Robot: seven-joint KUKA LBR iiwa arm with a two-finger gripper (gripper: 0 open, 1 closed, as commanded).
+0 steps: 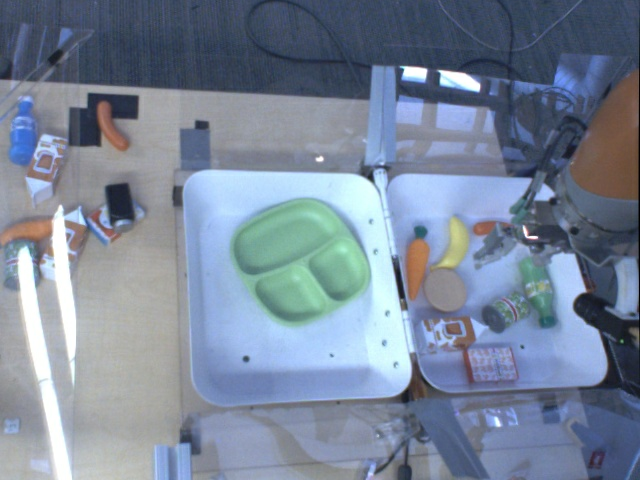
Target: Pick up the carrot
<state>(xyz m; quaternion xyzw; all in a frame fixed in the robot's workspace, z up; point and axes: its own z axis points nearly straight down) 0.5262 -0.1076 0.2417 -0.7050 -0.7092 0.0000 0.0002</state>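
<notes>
The carrot [417, 256] is orange with a green top and lies upright along the left side of the right bin [595, 368], close to the divider between the bins. A yellow banana [455, 241] lies just to its right. My gripper [496, 247] hangs over the middle of the right bin, to the right of the banana and well apart from the carrot. Nothing shows in its grasp. The grey arm with its orange band [610, 138] comes in from the upper right.
A round tan disc [446, 290], a green bottle [537, 289], a can [507, 311], a small carton [447, 333], a red box [490, 364] and a small red piece [486, 228] share the right bin. The left bin [210, 368] holds a green divided plate [300, 260].
</notes>
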